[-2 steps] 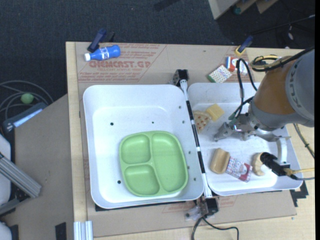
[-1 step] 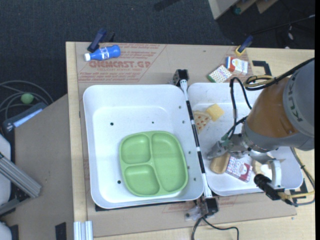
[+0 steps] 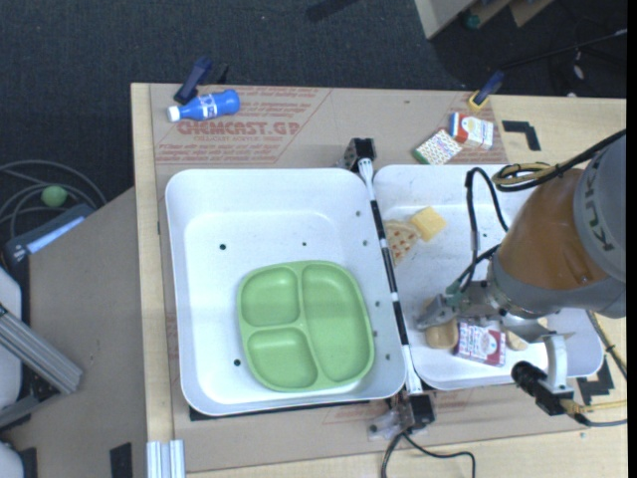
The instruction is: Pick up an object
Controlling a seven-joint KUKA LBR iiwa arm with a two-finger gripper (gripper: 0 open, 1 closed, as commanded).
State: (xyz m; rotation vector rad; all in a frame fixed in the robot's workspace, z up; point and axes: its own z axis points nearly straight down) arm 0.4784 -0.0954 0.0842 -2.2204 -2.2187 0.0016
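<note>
The right bin (image 3: 453, 182) holds a yellow block (image 3: 428, 223) and a tan waffle-like piece (image 3: 400, 239) near its far left corner. At its near side lie a red and white carton (image 3: 479, 344) and a small tan lump (image 3: 439, 336). My gripper (image 3: 439, 314) hangs low over the near left part of this bin, just above the tan lump and beside the carton. The arm's grey and orange body covers the bin's right half. Nothing shows as held.
The left bin (image 3: 199, 217) holds a green divided plate (image 3: 304, 325). A blue and white bottle (image 3: 204, 106) and small printed cartons (image 3: 453, 139) lie on the bench behind the bins. A black clamp (image 3: 360, 151) sits between the bins at the back.
</note>
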